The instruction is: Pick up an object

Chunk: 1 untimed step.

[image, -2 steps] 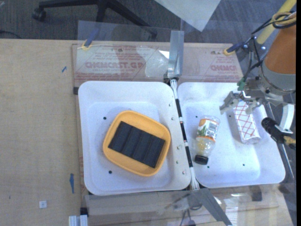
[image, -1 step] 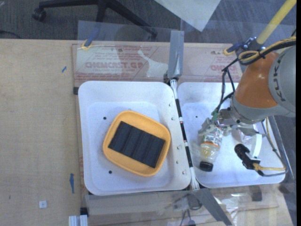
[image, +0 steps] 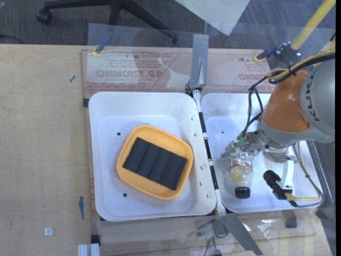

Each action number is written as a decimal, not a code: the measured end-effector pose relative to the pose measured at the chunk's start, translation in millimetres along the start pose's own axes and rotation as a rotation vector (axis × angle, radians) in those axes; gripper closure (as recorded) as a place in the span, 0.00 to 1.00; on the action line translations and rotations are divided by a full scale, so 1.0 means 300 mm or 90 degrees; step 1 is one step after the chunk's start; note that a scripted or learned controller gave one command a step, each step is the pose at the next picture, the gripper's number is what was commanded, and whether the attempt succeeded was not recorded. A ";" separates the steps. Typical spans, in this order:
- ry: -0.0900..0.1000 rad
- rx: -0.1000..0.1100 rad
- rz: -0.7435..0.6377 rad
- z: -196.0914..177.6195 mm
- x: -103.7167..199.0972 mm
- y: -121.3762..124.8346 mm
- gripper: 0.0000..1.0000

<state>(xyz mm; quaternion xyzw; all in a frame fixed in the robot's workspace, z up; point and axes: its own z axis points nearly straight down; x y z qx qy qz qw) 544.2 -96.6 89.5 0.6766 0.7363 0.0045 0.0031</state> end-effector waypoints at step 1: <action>-0.003 -0.007 0.022 -0.002 -0.029 -0.113 0.00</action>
